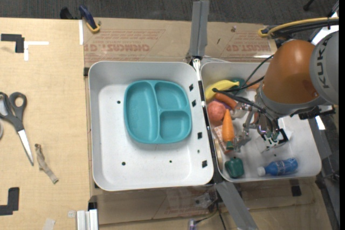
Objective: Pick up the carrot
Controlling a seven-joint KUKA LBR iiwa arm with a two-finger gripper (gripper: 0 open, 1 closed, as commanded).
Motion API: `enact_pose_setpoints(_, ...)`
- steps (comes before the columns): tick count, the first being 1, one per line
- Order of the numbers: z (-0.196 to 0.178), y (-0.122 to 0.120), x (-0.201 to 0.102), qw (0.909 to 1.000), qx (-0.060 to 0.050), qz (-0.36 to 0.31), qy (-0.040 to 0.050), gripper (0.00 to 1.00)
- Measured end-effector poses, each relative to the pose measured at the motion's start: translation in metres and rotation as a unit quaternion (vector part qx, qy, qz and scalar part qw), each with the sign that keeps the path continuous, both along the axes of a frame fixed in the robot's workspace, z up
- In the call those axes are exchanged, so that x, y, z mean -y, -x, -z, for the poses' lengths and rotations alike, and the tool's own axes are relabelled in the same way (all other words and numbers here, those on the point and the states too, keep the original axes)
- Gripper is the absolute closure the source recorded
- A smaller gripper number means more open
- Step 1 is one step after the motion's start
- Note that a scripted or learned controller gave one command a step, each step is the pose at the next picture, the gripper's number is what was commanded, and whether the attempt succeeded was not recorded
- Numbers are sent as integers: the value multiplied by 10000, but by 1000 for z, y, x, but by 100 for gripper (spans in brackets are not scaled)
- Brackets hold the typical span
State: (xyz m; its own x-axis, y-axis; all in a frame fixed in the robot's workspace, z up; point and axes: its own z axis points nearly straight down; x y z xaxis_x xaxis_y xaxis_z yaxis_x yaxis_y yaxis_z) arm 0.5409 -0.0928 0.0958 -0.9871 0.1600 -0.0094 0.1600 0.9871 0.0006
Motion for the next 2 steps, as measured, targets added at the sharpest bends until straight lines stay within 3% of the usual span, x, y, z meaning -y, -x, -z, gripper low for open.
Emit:
enact_pose_setpoints(1,4,21,7,10000,-37,-1,-3,0)
enact_pose_setpoints(2,3,-10,2,9986,-22,-537,3,0)
